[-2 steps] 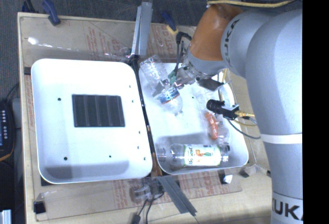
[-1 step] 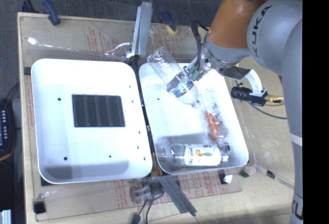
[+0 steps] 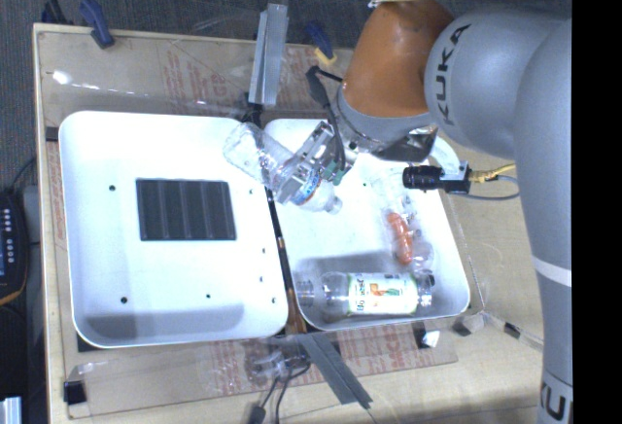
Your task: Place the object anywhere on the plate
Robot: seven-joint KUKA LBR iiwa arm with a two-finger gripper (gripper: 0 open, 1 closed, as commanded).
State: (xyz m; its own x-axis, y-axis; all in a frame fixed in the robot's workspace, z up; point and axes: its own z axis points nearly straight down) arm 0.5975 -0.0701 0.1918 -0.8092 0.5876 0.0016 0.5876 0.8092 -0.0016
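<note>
Noting gripper (image 3: 303,167) hanging over upper left corner of right bin (image 3: 335,242), centre of frame, just beside left bin (image 3: 97,247). Not managing to tell whether open, closed or gripping anything. Logging clear bottle (image 3: 374,294) lying along right bin's lower wall, orange wrapped item (image 3: 400,232) just above it. Seeing dark ribbed plate (image 3: 185,208) lying flat in left bin, well apart from both.

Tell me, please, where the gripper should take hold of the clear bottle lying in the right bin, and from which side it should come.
Grip the clear bottle across its labelled middle, coming straight down from above. It lies on its side along the near wall of the right bin, so fingers closing across its round body probably fit best. The near finger has little room beside the wall.
</note>
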